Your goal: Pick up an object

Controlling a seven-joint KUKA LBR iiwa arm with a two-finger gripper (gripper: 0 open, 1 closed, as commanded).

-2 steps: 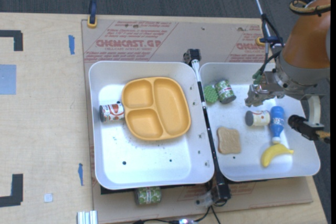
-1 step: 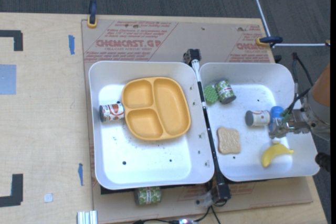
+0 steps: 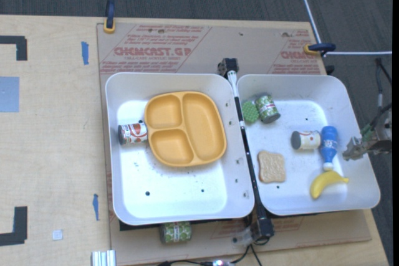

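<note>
While the worktop carries both bins, the left bin holds the yellow divided plate and a red can. Candidates lie in the right bin: bread slice, banana, blue bottle, green can, small white jar. At that bin's right rim sits the tool; how far it is open I cannot tell, and nothing shows in it. Best, I judge, to take the nearby banana, descending squarely across its narrow width, away from the bottle.
</note>
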